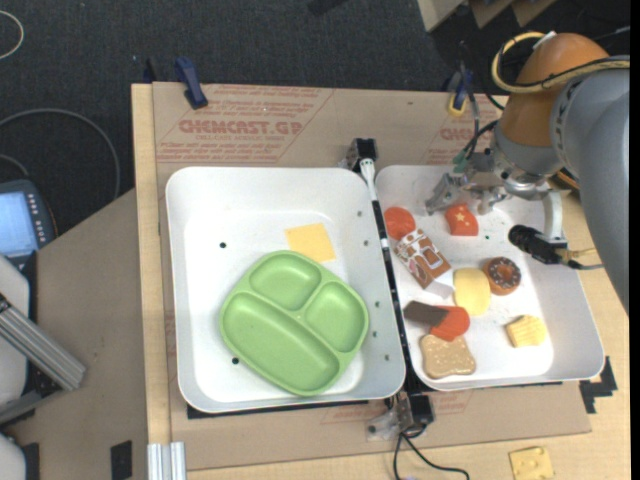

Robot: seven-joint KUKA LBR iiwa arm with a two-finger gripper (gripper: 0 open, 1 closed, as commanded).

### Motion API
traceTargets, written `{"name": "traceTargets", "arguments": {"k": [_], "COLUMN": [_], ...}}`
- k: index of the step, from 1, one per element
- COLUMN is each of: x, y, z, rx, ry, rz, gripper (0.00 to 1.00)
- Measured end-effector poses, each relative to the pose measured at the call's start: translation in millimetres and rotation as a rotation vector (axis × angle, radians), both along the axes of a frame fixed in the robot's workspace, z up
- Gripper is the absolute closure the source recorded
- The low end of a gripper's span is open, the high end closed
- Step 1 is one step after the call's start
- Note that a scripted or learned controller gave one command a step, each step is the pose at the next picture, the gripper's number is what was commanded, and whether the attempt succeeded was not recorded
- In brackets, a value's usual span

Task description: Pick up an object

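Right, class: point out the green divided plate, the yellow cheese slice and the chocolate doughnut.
green divided plate (292, 320), camera view, on its middle ridge.
yellow cheese slice (310, 240), camera view, on its flat middle.
chocolate doughnut (501, 274), camera view, on its iced top.

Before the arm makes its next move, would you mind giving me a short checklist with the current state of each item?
1. Gripper is over the right bin: ok, near its far edge.
2. A target lies close to the gripper: ok, the small red piece sits just below it.
3. An object is between the fingers: cannot tell.
4. Space around that red piece: ok, the red-orange piece and the donut lie apart from it.
5. Other items are crowded: not ok, the toast, tomato slice and yellow round piece bunch together.
6. Left bin contents undisturbed: ok, green divided plate and yellow square lie flat.
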State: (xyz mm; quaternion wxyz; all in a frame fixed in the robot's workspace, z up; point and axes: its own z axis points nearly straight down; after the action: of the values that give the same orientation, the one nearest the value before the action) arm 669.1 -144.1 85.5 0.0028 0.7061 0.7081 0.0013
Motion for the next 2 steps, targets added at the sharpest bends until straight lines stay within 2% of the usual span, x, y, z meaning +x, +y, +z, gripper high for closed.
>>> {"name": "traceTargets", "arguments": {"k": [1,2], "x": [-1,-56], "y": [0,74], "z": [11,104], "rx": [0.0,0.005], "ry": [0.001,0.006], "rz": [0.0,0.002], "gripper": [1.0,1.0]}}
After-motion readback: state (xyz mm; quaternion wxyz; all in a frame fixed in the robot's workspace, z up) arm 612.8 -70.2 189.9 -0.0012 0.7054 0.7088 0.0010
